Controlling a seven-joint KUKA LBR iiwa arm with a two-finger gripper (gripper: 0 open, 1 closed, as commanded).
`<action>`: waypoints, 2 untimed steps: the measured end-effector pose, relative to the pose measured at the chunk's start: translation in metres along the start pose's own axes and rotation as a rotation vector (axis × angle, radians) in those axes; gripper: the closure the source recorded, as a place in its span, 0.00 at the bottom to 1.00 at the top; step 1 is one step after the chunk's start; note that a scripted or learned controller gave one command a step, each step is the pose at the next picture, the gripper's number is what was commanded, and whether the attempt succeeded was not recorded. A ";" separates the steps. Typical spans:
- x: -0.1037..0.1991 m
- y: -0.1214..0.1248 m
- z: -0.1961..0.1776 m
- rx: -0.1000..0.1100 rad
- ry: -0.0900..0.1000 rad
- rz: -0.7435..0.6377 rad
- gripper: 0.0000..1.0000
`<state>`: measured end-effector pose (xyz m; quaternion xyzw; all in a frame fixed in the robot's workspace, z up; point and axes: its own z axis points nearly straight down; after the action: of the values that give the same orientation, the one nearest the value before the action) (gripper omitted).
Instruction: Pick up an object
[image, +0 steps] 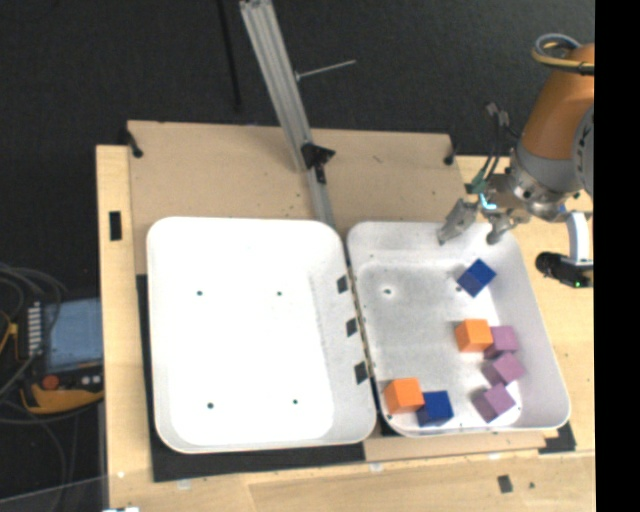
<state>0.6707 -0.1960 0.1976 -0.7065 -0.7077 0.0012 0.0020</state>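
My gripper (470, 228) hangs with its fingers spread and nothing between them over the far edge of the right bin (400, 255), and the nearest blue cube (477, 277) lies just beyond my fingertips toward the bin's middle.

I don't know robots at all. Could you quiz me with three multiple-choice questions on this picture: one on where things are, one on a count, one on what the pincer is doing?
1. Where do the blocks lie?
A. left bin
B. right bin
C. bare bench

2. How many purple blocks are there?
A. one
B. three
C. five

3. The pincer is:
A. open, holding nothing
B. gripping an orange block
C. resting in the left bin

Answers:
1 B: all blocks sit in the right bin.
2 B: three purple blocks cluster by its right wall.
3 A: the pincer hangs spread above the far edge, near the blue block.
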 end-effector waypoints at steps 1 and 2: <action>-0.001 0.001 -0.004 -0.004 -0.004 -0.003 0.00; 0.007 -0.004 0.045 -0.001 -0.003 -0.005 0.00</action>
<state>0.6665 -0.1895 0.1531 -0.7046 -0.7096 0.0016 0.0006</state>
